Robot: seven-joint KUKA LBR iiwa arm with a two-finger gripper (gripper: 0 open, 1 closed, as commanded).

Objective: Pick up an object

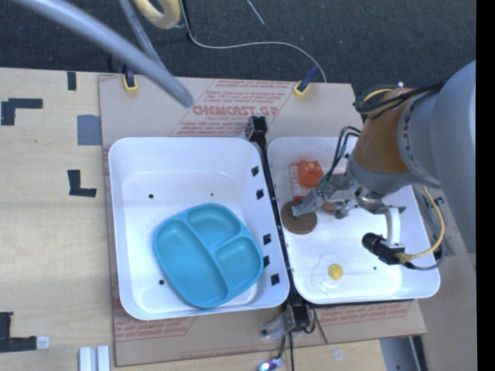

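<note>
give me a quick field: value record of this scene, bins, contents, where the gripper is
left bin: holds a blue divided plate
right bin: holds a brown round object, an orange and white item, a small yellow object
gripper: low over the right bin, at the brown round object; grip cannot be judged
arm: reaches in from the view's right
under bins: cardboard sheet

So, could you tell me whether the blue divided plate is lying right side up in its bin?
Right side up. The blue divided plate shows its three hollow compartments facing upward, lying flat in the left bin.
</note>
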